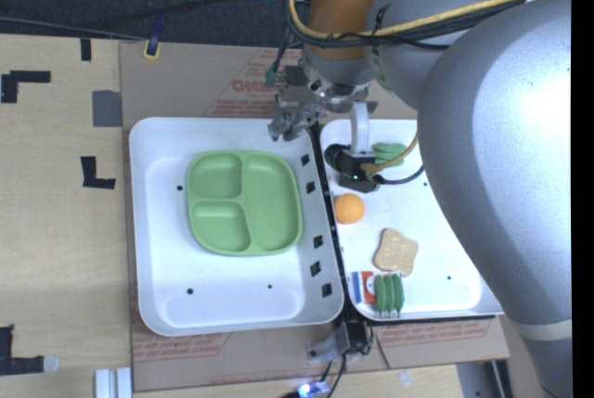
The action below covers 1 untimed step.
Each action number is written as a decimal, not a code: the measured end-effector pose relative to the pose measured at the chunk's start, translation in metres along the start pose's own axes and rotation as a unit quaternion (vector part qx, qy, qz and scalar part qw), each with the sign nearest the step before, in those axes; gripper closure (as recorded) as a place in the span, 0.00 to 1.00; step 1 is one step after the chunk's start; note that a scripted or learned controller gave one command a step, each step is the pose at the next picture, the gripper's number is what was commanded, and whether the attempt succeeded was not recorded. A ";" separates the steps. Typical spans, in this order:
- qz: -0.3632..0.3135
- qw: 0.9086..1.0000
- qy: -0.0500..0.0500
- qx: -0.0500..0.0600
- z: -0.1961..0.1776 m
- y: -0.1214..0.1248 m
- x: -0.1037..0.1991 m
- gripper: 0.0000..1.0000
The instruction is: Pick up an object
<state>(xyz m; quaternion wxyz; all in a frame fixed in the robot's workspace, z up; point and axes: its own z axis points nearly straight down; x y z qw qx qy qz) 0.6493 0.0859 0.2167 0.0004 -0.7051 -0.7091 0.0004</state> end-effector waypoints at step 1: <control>0.002 1.000 -0.001 0.000 -0.001 0.000 -0.003 0.00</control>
